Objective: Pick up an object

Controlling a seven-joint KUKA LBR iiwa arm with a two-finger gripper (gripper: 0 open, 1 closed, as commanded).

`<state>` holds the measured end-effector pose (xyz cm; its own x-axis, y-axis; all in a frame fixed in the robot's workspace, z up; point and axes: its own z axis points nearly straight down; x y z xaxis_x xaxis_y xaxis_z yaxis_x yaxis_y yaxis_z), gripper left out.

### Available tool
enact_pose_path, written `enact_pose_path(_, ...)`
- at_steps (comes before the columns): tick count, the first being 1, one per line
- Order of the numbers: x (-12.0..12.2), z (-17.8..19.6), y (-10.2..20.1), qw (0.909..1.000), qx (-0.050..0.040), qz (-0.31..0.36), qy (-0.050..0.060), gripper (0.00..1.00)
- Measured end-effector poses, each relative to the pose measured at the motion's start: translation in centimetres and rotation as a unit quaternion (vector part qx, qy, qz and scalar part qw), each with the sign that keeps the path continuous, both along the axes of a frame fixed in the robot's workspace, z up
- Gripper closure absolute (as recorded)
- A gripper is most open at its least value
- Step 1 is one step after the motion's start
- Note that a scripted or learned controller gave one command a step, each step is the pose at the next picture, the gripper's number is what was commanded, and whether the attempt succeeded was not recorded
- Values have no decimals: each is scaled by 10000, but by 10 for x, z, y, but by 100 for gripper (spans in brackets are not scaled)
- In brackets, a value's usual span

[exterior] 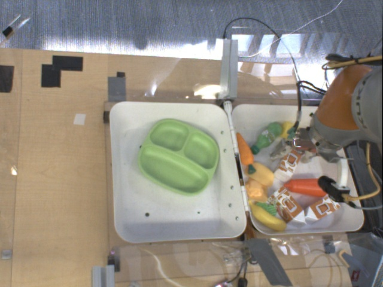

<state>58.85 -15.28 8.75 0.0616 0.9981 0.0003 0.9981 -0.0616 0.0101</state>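
Over right bin, jaws above cartons, grip state unclear

1. Two shallow white bins sit side by side: left bin, right bin at its 3 o'clock.
2. Green divided plastic plate lies in the left one.
3. Orange toy carrot, yellow toy banana lie in the right bin, carrot at 12 o'clock from banana.

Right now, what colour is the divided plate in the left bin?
Light green, all over. The divided plate shows clearly in the overhead camera view.
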Motion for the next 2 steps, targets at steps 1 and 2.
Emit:
enact_pose_path(1,2,8,1,10000,3,11,-9,100)
enact_pose_path(2,82,124,53,9999,-2,-164,42,100)
